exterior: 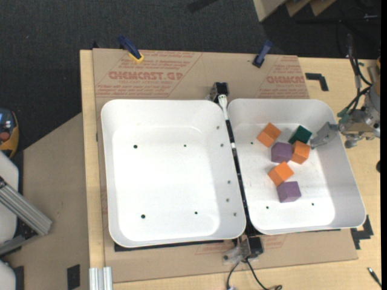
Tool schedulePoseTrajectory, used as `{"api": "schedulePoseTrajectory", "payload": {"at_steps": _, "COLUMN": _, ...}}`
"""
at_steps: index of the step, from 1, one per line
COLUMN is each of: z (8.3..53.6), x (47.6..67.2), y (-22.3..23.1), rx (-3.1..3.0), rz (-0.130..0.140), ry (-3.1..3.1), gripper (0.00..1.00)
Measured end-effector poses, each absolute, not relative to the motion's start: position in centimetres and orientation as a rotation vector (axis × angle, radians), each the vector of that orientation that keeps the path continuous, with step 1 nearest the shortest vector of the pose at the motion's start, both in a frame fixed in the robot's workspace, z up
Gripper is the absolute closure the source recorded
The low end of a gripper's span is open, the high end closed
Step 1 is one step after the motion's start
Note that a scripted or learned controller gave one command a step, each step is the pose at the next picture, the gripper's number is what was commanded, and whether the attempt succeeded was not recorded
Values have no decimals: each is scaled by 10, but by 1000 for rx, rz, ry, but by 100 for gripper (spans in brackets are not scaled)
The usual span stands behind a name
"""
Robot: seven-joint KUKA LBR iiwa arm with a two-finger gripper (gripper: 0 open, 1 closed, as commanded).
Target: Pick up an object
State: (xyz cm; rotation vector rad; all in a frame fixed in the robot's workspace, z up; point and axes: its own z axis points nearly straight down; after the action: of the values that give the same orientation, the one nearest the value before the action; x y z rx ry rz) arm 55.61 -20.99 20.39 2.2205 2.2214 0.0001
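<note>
The right bin (338,180) holds several small blocks in a loose cluster. An orange block (269,134) lies at the top left of it, with a dark green block (300,135) to its right. Below them sit a purple block (281,152) and an orange block (300,153), touching each other. Lower down are another orange block (280,173) and a second purple block (289,191). My gripper (324,133) reaches in over the bin's right rim, its tip just right of the green block. Nothing shows in its grasp.
The left bin (163,168) lies beside the right one, with a dark divider strip (233,156) between them. Both rest on a cardboard sheet (181,68) held by two blue clamps (130,48) at the back.
</note>
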Motion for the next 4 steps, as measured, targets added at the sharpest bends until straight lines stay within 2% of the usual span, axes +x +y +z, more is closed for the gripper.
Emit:
{"api": "schedulePoseTrajectory", "payload": {"at_steps": 1, "z": 105, "x": 609, "y": -164, "rx": 2211, "rz": 13, "ry": 2210, "gripper": 0}}
{"api": "schedulePoseTrajectory", "payload": {"at_steps": 2, "z": 86, "x": 640, "y": -217, "rx": 2224, "rz": 5, "ry": 2224, "gripper": 0}}
{"api": "schedulePoseTrajectory", "payload": {"at_steps": 3, "z": 85, "x": 617, "y": -176, "rx": 2221, "rz": -1, "ry": 2227, "gripper": 0}}
{"api": "schedulePoseTrajectory", "payload": {"at_steps": 4, "z": 96, "x": 619, "y": -179, "rx": 2219, "rz": 1, "ry": 2222, "gripper": 100}}
